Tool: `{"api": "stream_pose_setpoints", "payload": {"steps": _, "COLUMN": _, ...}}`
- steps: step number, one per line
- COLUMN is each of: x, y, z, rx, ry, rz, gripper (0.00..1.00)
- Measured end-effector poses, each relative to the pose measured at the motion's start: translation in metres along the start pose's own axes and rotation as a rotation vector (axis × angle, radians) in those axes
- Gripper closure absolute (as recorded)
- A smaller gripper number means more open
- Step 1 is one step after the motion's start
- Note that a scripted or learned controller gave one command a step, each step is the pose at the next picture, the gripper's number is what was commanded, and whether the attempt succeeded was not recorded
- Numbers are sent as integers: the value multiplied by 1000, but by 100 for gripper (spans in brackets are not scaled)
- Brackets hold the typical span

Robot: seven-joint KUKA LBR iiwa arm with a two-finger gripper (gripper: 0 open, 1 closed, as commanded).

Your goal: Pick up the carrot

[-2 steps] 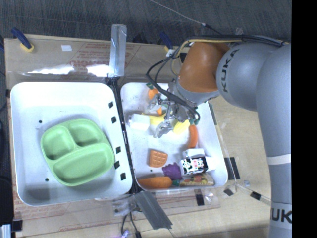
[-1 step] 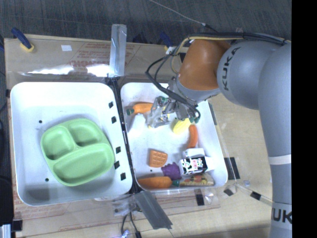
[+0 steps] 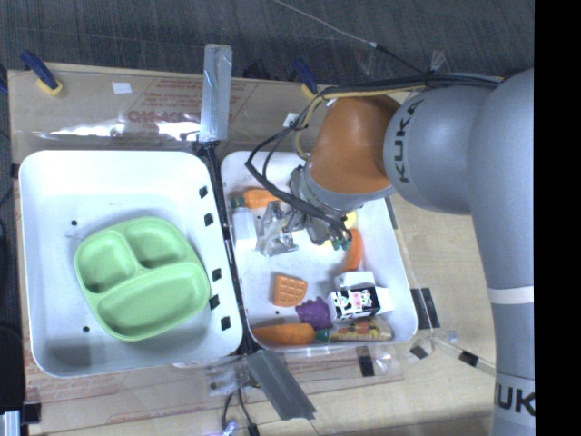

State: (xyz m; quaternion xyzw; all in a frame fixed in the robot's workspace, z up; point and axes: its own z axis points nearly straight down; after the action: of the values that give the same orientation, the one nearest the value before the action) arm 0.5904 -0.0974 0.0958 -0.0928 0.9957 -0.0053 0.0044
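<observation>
Grey arm [image 3: 472, 143], 2 white bins [image 3: 36, 243], cardboard bench [image 3: 445, 389]

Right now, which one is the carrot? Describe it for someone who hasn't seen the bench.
Find the right bin, the one under the arm. Along its near wall lies the carrot, a smooth orange tapered piece lying flat. It sits just left of the purple grapes, below the square waffle.

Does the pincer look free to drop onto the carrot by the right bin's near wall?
Probably yes: the carrot lies uncovered, though a purple toy touches its right end. The pincer hangs farther back.
</observation>
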Motion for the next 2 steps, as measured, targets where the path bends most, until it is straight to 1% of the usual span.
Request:
{"api": "stream_pose_setpoints", "payload": {"steps": 1, "x": 34, "y": 13, "z": 4, "rx": -14, "ry": 7, "rz": -381, "gripper": 100}}
{"api": "stream_pose_setpoints", "payload": {"steps": 2, "x": 34, "y": 13, "z": 4, "rx": -14, "ry": 7, "rz": -380, "gripper": 0}}
